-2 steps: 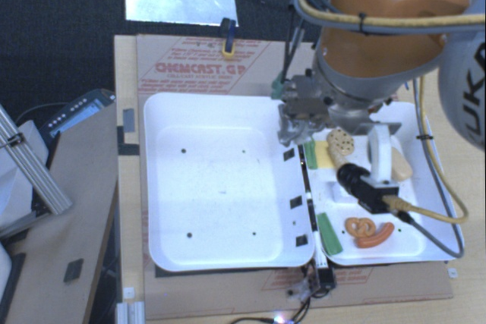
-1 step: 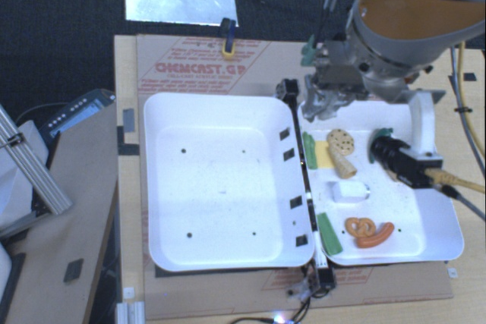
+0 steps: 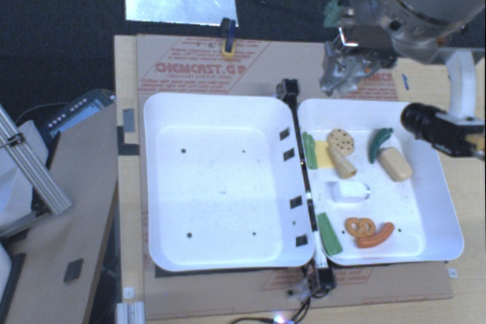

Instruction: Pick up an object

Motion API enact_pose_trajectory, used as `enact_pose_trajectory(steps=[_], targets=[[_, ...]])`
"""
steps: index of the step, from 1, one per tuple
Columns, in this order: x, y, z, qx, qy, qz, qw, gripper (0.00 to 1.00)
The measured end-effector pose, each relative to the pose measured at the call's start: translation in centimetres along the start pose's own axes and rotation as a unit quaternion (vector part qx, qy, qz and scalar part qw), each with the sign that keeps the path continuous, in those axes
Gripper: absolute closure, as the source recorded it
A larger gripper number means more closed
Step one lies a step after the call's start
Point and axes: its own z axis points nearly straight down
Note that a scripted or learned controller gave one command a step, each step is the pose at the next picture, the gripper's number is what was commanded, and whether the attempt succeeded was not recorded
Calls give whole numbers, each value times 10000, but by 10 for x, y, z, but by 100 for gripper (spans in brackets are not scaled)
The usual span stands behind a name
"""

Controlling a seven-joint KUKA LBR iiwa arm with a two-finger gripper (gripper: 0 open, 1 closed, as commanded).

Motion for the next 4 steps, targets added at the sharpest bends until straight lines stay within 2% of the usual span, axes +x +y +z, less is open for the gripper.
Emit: enact_pose_trajectory(steps=[1, 2, 3, 4], targets=[[38, 4, 77, 75, -19, -13, 10000, 100], [52, 0, 5, 5, 6, -3, 10000, 100], [-20, 59, 5, 27, -22, 55, 10000, 100], [-100, 26, 36, 56, -22, 59, 10000, 100]])
